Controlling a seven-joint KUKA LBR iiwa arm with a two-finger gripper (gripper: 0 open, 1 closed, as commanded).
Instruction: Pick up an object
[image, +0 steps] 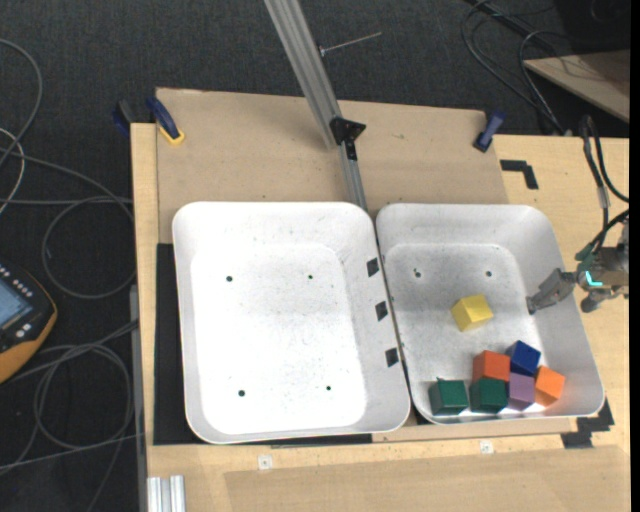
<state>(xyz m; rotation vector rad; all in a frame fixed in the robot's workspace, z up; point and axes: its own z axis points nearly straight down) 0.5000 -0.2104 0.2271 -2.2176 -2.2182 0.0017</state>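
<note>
Your gripper (552, 291) sits at the right bin's (440, 222) right edge; whether it is released or clenched, you cannot tell. The yellow cube (472, 311) lies apart from it, mid-bin. Other cubes (497, 382) cluster along the near edge. The left bin (200, 228) adjoins; cables (60, 210) cross the dark floor.

You look down from one camera high above the surface (300, 130), tilted a bit, far enough to see both white bins (200, 300) side by side.
</note>
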